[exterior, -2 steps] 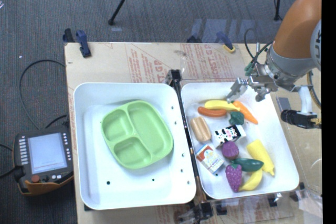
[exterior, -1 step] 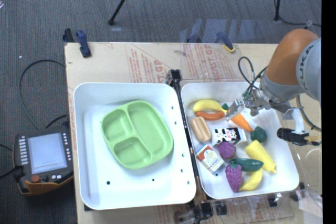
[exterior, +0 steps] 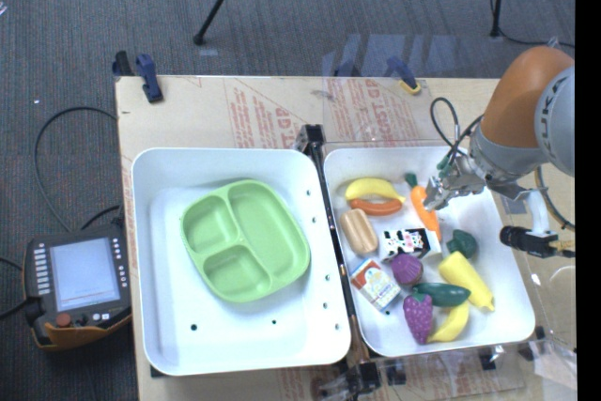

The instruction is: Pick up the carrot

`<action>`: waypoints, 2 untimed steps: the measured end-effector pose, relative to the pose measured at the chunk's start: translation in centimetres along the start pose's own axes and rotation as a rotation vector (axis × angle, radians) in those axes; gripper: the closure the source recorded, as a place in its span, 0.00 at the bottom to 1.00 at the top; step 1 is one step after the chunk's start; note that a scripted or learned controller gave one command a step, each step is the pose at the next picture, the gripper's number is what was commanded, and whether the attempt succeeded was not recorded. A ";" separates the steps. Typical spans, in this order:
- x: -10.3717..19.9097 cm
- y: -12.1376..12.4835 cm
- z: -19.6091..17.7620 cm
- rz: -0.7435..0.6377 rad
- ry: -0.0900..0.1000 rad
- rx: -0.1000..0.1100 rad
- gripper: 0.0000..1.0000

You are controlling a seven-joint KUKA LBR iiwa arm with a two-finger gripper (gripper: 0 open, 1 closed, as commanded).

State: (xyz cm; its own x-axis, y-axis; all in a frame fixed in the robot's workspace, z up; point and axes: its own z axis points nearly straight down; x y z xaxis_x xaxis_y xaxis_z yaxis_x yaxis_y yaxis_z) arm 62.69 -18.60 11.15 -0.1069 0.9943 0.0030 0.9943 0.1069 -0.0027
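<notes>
Grey carpet surrounds a plywood bench (exterior: 235, 113) on which two white bins are set side by side. The carrot (exterior: 423, 209) is seen in the right bin (exterior: 512, 319), in its upper middle part, with its long axis running from upper left, where a green top shows, down to lower right. The gripper (exterior: 438, 193) is placed directly over the carrot's upper end; whether its fingers are clenched cannot be told. A hot dog (exterior: 376, 195) is found just beside the carrot on the left, a cow-patterned carton (exterior: 408, 242) just below it, and a bread roll (exterior: 359, 231) nearby. Grapes (exterior: 418, 316), a banana (exterior: 454, 322) and a yellow pepper (exterior: 466, 279) lie farther down. A green divided plate (exterior: 245, 239) rests in the left bin (exterior: 155, 202).
</notes>
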 end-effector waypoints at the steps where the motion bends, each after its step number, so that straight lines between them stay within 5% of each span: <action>1: 4.2 -5.7 -4.3 0.260 0.002 0.005 1.00; 2: 11.8 -4.5 -7.4 0.121 0.000 0.000 1.00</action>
State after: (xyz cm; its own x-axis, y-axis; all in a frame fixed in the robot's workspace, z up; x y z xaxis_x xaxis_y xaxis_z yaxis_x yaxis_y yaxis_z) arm 56.98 -7.34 18.62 0.0137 0.9999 0.0026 0.9999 -0.0137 -0.0028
